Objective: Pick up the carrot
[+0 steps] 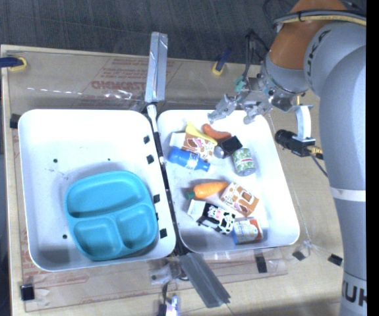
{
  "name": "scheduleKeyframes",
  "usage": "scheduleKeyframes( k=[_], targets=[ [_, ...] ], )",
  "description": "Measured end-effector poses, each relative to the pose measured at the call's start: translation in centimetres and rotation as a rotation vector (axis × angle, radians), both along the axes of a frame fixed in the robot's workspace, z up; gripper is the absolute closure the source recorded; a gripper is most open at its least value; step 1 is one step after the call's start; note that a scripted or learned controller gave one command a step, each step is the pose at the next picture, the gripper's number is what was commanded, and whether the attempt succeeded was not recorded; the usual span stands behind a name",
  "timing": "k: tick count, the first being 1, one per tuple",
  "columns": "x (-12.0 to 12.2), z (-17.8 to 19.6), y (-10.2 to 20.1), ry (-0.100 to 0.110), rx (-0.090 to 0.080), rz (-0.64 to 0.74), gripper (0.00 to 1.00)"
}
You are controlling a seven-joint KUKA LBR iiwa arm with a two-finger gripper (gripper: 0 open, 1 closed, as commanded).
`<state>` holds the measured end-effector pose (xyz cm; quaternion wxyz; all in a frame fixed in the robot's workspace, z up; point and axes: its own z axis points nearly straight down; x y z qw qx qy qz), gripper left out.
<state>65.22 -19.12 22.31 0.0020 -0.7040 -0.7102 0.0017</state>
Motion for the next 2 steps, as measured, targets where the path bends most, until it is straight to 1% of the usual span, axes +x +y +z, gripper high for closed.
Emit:
scheduleKeyframes(
  k=[1, 2],
  targets=[
    [0.5, 5.1, -1.7, -0.004, -0.001, 0.073, 0.0],
    [-2.5, -10.0, -1.8, -0.006, 0.0, -0.08, 0.0]
  ],
)
